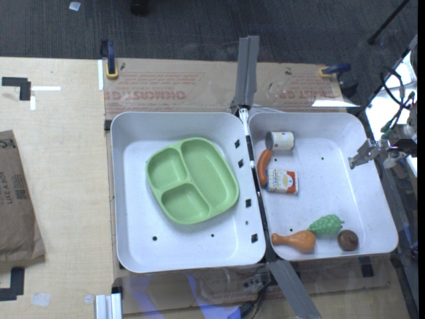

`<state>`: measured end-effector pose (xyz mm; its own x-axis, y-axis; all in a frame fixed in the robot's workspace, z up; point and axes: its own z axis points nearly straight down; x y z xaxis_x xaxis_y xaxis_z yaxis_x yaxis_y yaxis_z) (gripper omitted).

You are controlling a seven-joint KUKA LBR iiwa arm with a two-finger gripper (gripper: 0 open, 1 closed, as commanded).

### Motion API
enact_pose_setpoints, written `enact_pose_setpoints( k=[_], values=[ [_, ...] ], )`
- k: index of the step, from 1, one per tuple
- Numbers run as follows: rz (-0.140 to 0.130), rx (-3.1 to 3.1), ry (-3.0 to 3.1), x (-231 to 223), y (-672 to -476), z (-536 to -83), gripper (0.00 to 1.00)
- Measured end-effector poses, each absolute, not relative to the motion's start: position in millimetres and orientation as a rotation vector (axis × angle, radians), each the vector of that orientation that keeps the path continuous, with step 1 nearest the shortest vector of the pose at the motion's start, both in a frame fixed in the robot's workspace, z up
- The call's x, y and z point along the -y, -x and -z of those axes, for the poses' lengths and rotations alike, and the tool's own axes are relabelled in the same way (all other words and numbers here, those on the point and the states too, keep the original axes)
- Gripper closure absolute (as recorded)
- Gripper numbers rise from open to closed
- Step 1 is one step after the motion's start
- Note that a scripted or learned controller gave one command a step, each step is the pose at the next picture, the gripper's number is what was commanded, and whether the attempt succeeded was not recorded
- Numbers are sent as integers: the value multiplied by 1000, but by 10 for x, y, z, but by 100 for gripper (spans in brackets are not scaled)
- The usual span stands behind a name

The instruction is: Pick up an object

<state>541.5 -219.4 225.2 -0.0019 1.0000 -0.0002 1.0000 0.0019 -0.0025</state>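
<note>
The right bin (372,205) holds several small objects. A small tin can (281,141) lies on its side near the back left corner. Just below it, an orange-red sausage (264,165) rests along the left wall. A little white and orange carton (281,181) lies beside the sausage. Near the front edge are an orange toy drumstick (295,240), a green leafy toy (326,225) touching it, and a brown ball (348,240) to their right.
The left bin (133,198) holds a green divided plate (192,179). A metal bracket (366,153) and cables (398,105) sit at the right bin's right rim. A brown paper bag (16,198) lies on the bench at far left.
</note>
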Motion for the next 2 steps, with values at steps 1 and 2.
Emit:
enact_pose_setpoints(
  k=[1, 2],
  values=[
    [-4, 2331, 2104, 1531, -5834, -1891, 0],
    [-1, 2690, 1621, 1055, -5777, -1449, 0]
  ],
)
